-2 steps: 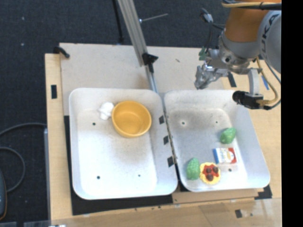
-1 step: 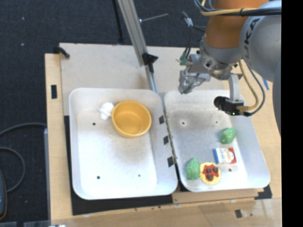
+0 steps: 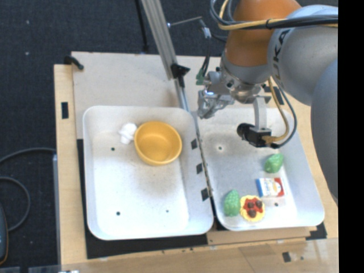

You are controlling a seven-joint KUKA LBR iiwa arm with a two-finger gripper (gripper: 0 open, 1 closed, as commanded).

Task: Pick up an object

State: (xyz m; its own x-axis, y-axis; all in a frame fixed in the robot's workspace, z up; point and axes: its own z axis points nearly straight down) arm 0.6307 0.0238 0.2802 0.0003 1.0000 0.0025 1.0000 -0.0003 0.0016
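My gripper (image 3: 207, 108) hangs over the far left corner of the right bin (image 3: 296, 220), close to the divider between the bins, with nothing seen between its fingers. Well below it in the same bin lie a green lumpy object (image 3: 274, 163), a small white and red carton (image 3: 270, 187), a second green object (image 3: 231, 203) and a yellow disc with dark red bits (image 3: 252, 207). The left bin (image 3: 114, 209) holds a yellow bowl (image 3: 157, 143) and a small white object (image 3: 127, 132) touching its left side.
A metal post (image 3: 162, 38) slants up from the bench behind the divider, just left of the gripper. Black cable and a black fitting (image 3: 253, 134) hang from the wrist over the right bin. Bare bin floor lies under the gripper.
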